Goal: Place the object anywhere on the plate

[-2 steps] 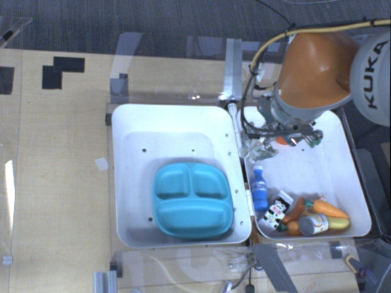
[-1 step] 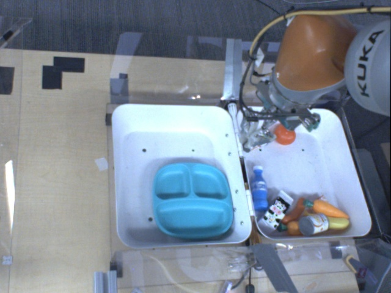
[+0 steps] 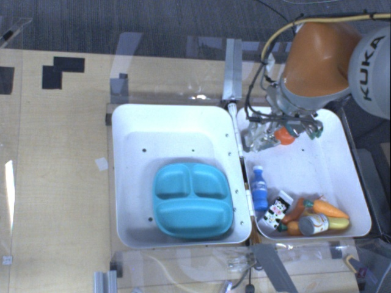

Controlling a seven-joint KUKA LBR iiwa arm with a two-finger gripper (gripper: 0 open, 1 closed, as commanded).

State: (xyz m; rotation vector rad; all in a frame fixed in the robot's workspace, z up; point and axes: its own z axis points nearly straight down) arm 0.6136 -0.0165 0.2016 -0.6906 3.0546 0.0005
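A light blue divided plate (image 3: 193, 199) lies in the left bin (image 3: 134, 133), toward its front. My gripper (image 3: 278, 129) hangs over the back of the right bin (image 3: 342, 163), under the orange wrist band. A small orange-red object (image 3: 285, 137) shows right at the gripper's metal tip. The wrist hides how the two meet, so I cannot tell whether the object is held or lies beneath.
The front of the right bin holds a blue bottle (image 3: 259, 188), a black-and-white toy (image 3: 278, 210), a carrot (image 3: 330, 209), a grey can (image 3: 313, 224) and other small items. A raised wall (image 3: 239, 163) separates the two bins.
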